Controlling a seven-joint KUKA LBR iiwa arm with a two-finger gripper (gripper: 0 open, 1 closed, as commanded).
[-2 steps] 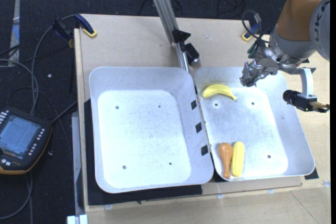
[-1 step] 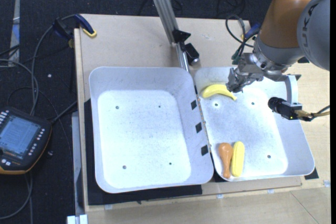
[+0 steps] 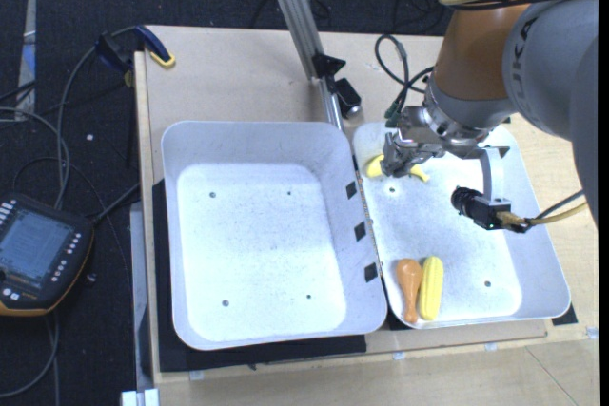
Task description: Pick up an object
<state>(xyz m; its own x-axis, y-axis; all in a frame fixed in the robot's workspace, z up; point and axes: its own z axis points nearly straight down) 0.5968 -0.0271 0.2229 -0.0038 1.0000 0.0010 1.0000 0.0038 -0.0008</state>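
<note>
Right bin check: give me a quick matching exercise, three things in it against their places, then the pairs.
Things:
1. orange drumstick-shaped toy
2. yellow corn cob
3. yellow banana-like piece

Places:
A. far end of the right bin, under the hand
B. near end, hard against the wall shared with the left bin
C. near end, lying beside the orange toy on the side away from the left bin

Pairs: 1-B, 2-C, 3-A
</note>
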